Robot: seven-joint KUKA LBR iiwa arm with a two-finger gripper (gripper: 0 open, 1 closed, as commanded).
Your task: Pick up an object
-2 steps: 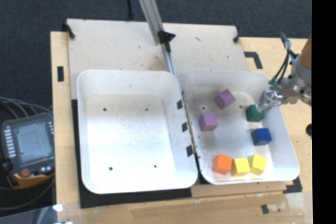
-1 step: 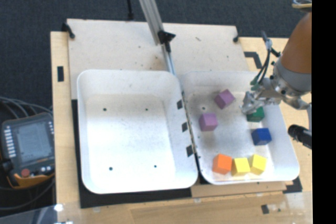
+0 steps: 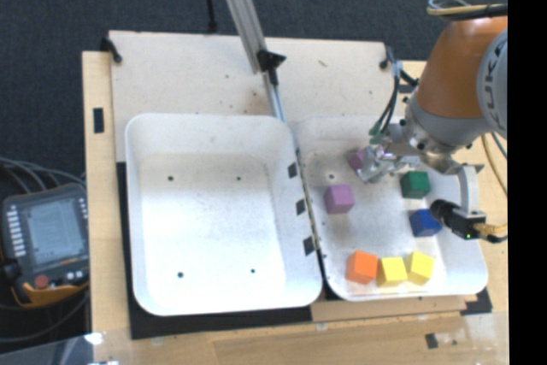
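Two white bins sitting side by side on the desk (image 3: 98, 184). The left bin (image 3: 214, 214) has nothing but a few dark dots on its floor. The right bin (image 3: 466, 273) is where all the stuff is.

Counting blocks in the right bin, I get six that I can make out clearly:
- one purple block (image 3: 339, 198), near the bin's left side, sitting on its own
- one green block (image 3: 415, 184), further right, partly tucked under the arm
- one blue block (image 3: 424, 223), just below the green one
- one orange block (image 3: 362, 267) at the near edge
- two yellow blocks, the first (image 3: 392, 271) right beside the orange one and the second (image 3: 420, 267) touching it on the right

So orange, yellow, yellow make a little row along the front wall of the bin. There's also something small and pinkish (image 3: 355, 158) right by the end effector, can't tell what it is.

One arm (image 3: 461, 81), grey with the big orange band, coming in from the right and hanging over the back half of the right bin. The end effector (image 3: 373, 167) is down low, up and to the right of the purple block, with the pinkish thing at its left. Honestly it's a blur of metal bits from this angle, so I can't tell how it's set or whether it's got anything.

One handheld control pendant (image 3: 47, 235) off to the left of the desk, and one slanted aluminium rail (image 3: 244, 8) coming down from the top toward the gap between the bins.
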